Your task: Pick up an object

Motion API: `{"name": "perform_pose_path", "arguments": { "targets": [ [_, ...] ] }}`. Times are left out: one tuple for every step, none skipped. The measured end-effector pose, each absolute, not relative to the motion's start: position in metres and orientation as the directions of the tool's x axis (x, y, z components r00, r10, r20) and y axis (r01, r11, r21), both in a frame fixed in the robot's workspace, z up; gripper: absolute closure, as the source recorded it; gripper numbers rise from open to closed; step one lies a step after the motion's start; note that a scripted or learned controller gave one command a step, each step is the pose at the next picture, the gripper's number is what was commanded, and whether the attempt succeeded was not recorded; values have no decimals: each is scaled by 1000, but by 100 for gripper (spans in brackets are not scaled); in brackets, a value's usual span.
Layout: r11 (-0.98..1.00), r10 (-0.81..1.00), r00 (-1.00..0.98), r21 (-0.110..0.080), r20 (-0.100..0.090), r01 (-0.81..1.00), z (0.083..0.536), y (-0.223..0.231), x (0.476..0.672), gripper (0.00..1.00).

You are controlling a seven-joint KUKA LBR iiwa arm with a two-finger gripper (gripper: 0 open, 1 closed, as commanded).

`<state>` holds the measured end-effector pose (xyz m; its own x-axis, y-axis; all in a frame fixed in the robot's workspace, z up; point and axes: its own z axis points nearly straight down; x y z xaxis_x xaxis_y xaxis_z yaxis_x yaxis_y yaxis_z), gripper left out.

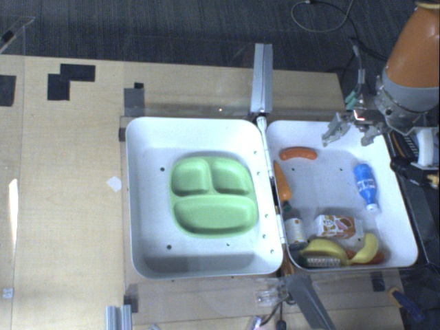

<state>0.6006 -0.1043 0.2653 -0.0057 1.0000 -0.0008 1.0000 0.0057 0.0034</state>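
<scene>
Orange-red sausage lying flat near the back wall of the right bin, closest of the objects to the gripper. Gripper poised over that bin's back edge, fingers spread wide apart, nothing between them. Carrot along the left wall, just below the sausage. Blue bottle toward the right side, well apart from both. Small can, printed carton and two bananas crowded together at the front. Left bin alongside, touching the right one at the shared edge, holding a green divided tray with three compartments. Wooden bench beneath, black cable on the dark floor behind.
</scene>
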Motion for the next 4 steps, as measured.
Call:
{"name": "perform_pose_path", "arguments": {
  "targets": [
    [6,1000,-6,4,-1,1000,266,-104,601,0],
    [-210,978,210,3,0,978,204,-174,594,0],
    [-303,953,303,7,0,953,101,-194,571,0],
    [-302,953,302,10,2,953,112,-194,572,100]
  ]
}}
